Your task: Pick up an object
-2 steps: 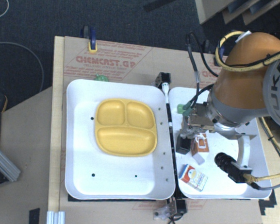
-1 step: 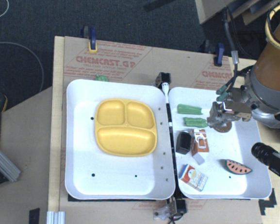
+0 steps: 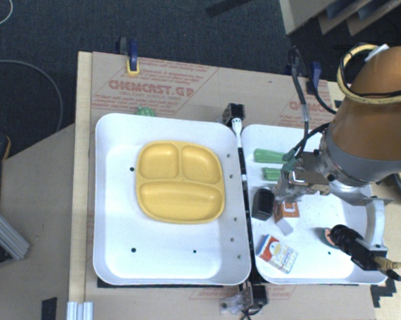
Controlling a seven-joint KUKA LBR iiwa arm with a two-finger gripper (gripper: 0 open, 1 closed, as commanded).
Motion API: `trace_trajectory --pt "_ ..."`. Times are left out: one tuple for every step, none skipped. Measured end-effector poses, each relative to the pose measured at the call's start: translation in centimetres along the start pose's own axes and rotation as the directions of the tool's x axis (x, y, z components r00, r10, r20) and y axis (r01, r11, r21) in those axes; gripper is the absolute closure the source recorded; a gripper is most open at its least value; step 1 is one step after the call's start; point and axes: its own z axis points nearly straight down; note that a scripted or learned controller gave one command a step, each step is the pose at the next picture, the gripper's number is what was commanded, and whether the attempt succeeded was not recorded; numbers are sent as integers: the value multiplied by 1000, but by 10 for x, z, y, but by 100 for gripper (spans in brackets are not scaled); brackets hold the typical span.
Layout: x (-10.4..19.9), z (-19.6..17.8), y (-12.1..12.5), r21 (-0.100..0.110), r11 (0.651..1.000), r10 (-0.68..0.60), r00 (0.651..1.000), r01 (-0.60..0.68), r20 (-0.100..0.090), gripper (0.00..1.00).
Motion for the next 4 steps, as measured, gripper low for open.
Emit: trace_trajectory --pt "-51 13 0 -1 1000 0 1000 0 0 100" --pt "82 101 -1 3 1000 -9 1000 9 -2 100" --pt "81 -67 14 -24 1000 -4 1000 4 -3 100" --pt "-48 -63 5 -6 1000 4 1000 -4 2 100"
